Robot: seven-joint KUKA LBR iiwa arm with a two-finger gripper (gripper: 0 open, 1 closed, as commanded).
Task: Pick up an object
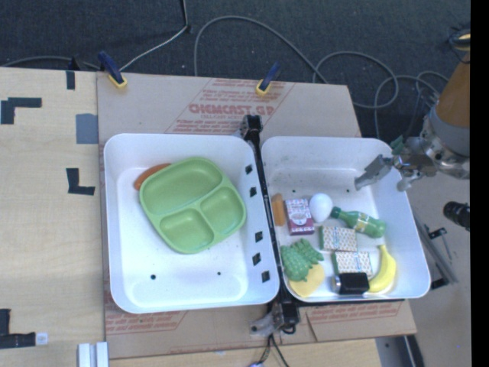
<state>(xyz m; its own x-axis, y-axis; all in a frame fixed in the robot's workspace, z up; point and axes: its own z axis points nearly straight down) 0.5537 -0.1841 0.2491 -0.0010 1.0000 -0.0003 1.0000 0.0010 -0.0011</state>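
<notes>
1. Grey two-finger gripper [380,170], over the right white bin [306,153] near its far right corner; fingers spread wide, nothing between them.
2. Small objects, well apart from the gripper toward the bin's near side: white egg [320,204], green bottle [357,220], yellow banana [385,271], red-and-white carton [299,215].
3. Left white bin [122,228], holding a green compartment plate [192,203].
4. Brown cardboard sheet [221,109] under both bins, fixed by yellow-blue clamps [113,70]; dark carpet [92,14] with cables beyond.
</notes>
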